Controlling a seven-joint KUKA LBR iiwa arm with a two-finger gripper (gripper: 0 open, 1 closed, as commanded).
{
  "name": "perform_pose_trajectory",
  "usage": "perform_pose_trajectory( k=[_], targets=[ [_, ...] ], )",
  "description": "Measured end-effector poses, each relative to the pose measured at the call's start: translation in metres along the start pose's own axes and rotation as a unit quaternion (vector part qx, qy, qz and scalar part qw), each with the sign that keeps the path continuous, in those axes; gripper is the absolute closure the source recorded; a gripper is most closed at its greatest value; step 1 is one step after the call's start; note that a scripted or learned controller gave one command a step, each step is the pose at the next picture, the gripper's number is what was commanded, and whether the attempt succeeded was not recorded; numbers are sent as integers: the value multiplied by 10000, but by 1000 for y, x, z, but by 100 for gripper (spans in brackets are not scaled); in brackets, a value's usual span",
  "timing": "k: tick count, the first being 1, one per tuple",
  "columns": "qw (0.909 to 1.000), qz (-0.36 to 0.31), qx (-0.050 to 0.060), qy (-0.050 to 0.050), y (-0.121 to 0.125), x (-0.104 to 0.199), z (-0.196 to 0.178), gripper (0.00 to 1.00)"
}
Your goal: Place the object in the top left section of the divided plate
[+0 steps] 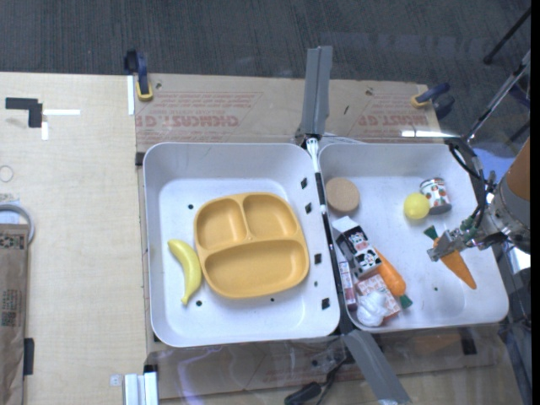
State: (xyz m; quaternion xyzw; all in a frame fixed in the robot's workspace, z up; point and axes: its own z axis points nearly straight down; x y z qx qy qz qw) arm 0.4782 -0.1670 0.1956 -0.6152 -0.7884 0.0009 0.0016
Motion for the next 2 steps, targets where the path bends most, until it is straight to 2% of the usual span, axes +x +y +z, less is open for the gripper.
perform_pose_trajectory(
  k=[1, 2],
  targets=[
    [9967, 812, -77, -47, 15, 45, 90, 100],
    [9907, 1359, 5, -7, 40, 162, 6, 100]
  ],
)
